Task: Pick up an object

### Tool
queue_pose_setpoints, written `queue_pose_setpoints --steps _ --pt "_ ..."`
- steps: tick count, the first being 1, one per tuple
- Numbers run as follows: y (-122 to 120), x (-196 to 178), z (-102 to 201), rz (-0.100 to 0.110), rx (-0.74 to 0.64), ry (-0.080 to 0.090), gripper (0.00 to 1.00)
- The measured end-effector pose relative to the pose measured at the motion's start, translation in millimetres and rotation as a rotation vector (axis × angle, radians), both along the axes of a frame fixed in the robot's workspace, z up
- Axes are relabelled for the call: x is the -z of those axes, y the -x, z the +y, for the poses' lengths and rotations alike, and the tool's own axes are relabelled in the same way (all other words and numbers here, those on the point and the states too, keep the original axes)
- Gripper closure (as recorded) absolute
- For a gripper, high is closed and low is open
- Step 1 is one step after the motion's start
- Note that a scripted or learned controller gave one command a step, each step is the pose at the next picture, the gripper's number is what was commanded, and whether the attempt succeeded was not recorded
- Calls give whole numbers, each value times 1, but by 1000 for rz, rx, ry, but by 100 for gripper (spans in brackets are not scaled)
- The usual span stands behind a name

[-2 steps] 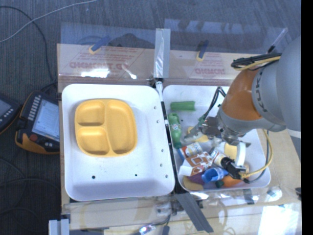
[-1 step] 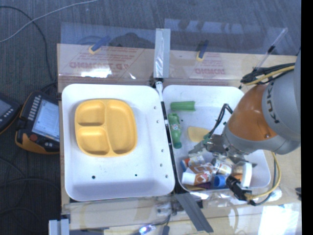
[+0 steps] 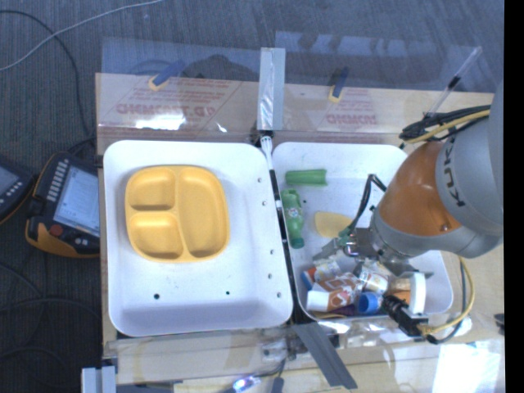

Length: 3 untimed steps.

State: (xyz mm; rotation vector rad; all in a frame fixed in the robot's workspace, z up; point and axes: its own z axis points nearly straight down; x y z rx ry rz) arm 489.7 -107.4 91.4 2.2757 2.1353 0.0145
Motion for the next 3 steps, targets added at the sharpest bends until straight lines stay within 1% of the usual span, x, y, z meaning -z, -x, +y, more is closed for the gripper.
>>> queue_pose_setpoints --steps 1,2,3 --pt "-44 -45 -11 23 53 -8 0" --pt "-78 1 -11 12 128 -11 0" --pt "-91 -28 -80 21 334 -9 0"
